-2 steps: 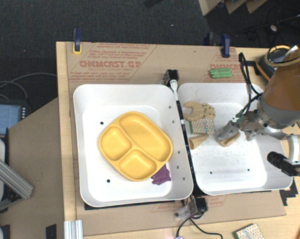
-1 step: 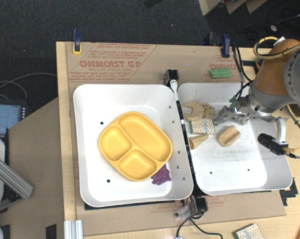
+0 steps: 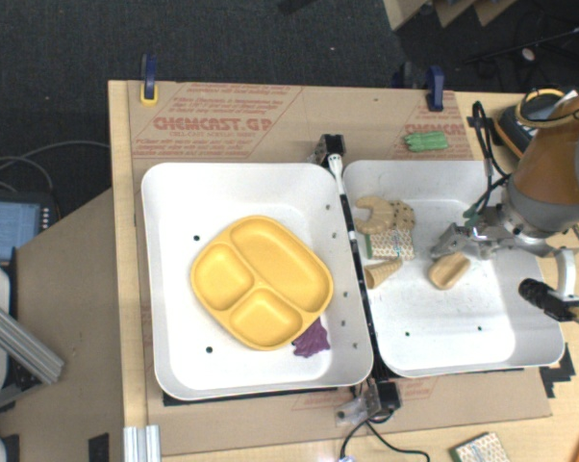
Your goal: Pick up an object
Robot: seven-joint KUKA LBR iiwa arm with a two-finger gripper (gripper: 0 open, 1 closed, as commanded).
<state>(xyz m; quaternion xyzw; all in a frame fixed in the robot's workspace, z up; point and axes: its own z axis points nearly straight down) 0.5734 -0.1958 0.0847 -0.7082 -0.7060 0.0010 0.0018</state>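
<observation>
Lab: clamped bench (image 3: 222,123), cables (image 3: 39,162)

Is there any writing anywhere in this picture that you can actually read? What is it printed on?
"CHEMCAST GP": large red letters on the brown board behind the bins; it appears again, fainter, at the board's right.
Smaller red lines above that print: too small to read.
Patterned card in the right bin: any print is too blurred to read.

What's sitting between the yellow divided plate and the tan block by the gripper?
In the camera view, between the yellow plate and the tan block lie the bins' adjoining rims and a cluster of tan and patterned pieces.
</observation>
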